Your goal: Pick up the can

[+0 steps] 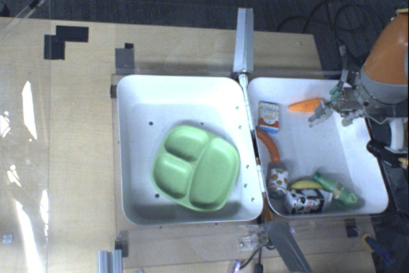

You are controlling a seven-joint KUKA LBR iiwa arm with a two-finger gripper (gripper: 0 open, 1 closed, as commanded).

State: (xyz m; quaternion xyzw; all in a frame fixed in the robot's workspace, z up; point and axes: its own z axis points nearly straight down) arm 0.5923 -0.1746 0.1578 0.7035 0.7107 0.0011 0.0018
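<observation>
Looking down, I see the gripper (327, 109) over the right bin (358, 156), beside the carrot (305, 105), fingers spread with nothing between them. My can (307, 201) lies at the bin's near edge, well apart.

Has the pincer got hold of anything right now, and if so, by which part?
Nothing is held. The pincer hangs open over the right bin, beside the carrot; the can lies untouched by the near wall.
</observation>
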